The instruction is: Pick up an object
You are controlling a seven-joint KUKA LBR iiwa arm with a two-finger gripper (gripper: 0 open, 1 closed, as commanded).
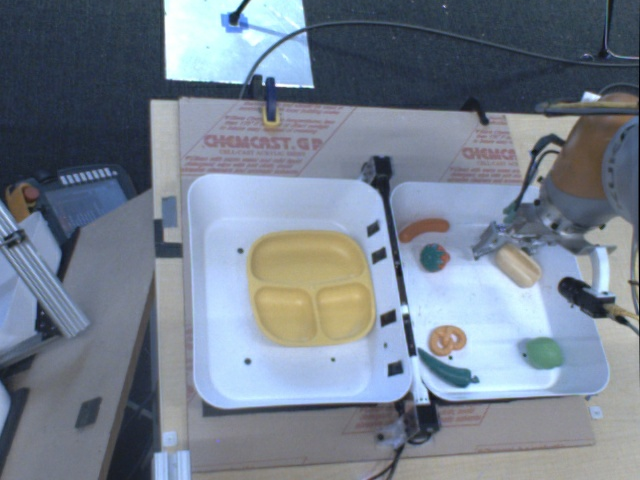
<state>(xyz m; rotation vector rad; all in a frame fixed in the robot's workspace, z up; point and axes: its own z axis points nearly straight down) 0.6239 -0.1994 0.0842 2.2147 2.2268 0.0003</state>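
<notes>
I see the gripper (497, 240) low in the right bin (575, 368), toward its two o'clock corner, just beside a tan bread roll (518, 265) that lies at the gripper's four o'clock; whether it grips anything I cannot tell. Also in that bin, a sausage (424, 229) lies at eleven o'clock with a teal and red ball (433, 258) just below it, a pretzel (447, 340) and a green pepper (447, 369) sit at seven o'clock, and a lime (543, 352) rests at five o'clock. The left bin (215, 278) holds a yellow divided tray (309, 286) at its centre.
</notes>
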